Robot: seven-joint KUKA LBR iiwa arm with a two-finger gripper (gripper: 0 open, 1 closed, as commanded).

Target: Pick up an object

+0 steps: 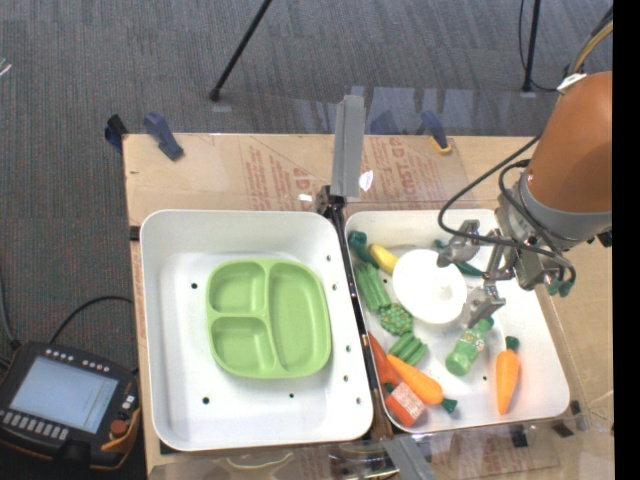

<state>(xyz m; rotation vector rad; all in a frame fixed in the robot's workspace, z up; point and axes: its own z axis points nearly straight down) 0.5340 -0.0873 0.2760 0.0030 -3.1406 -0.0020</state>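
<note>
My gripper (472, 276) hangs low over the right bin (556, 368), at the right edge of a white round plate (428, 286). Its two fingers stand open, one near the plate's upper right rim and the other (487, 301) just above a small green bottle (467, 350). Nothing sits between them. Around the plate lie a yellow banana (383, 258), a long green vegetable (374, 288), a broccoli piece (396, 319), an orange carrot (508, 374) and a second carrot (412, 376).
The left bin (165, 368) holds a green divided plate (268, 318). A small red-and-white box (405, 403) lies at the right bin's front edge. The wall between the bins (352, 298) runs close to the vegetables. A pendant (65, 396) rests at the lower left.
</note>
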